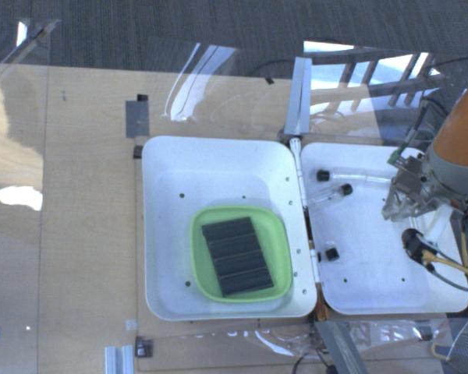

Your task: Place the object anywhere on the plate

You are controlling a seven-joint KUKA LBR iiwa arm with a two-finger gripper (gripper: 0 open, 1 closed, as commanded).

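Dark ridged slab (235, 256): flat on green plate (278, 232), left bin (160, 209). Tool (399, 202): well apart, low over right bin (359, 287), nothing seen between fingers; spread or pressed together, cannot tell. Arm (460, 142): enters from right, bent downward; counter (62, 209) beneath.

Two white bins sit side by side on a wooden bench (62, 209). The left bin (164, 287) is the landmark. The right bin (359, 287) touches its right edge. A grey metal post (298, 100) stands just behind its back right corner. A small grey bracket (137, 118) lies near its back left corner. Dark carpet (140, 14) lies well behind it, past the bench.
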